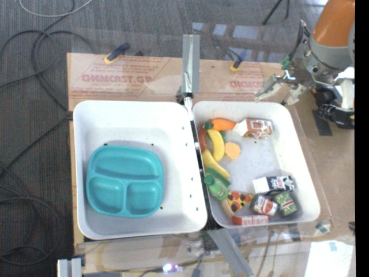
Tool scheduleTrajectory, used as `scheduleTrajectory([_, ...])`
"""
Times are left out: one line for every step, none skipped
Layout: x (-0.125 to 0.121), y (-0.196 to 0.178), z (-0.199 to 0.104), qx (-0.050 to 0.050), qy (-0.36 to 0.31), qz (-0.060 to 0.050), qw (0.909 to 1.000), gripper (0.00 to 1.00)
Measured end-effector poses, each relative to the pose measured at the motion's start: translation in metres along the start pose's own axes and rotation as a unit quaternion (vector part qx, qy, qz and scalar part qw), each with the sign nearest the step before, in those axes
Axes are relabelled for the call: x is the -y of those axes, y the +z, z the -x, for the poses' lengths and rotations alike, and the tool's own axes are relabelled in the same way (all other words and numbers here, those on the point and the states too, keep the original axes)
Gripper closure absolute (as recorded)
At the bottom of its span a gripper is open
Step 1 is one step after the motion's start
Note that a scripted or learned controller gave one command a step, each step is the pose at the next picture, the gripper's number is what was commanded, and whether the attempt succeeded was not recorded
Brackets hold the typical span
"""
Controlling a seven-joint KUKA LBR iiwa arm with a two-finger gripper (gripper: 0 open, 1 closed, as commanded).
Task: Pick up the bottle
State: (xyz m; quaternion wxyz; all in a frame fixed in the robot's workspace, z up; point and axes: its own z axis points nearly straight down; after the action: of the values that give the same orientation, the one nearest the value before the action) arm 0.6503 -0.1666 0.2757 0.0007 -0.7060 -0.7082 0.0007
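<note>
Left bin (86, 120) holds a teal divided tray (124, 180). Green bottle (217, 184) lies in right bin (300, 149), low along its left wall beside bananas (215, 146) — well apart from gripper (275, 85), hovering beyond the bin's far rim, fingers spread, holding nothing.

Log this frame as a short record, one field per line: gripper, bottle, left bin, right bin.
gripper: above the bench beyond the right bin's far right corner, fingers apart, nothing between them
bottle: green, lying against the right bin's left wall, beside the bananas
left bin: holds a teal divided plate
right bin: toy food and small cartons, mostly along the left and near sides
</note>
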Motion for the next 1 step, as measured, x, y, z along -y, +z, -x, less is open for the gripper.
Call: scheduleTrajectory([0.0292, 0.1328, -0.0532, -0.001, -0.185, 0.0, 0.9828, 0.0])
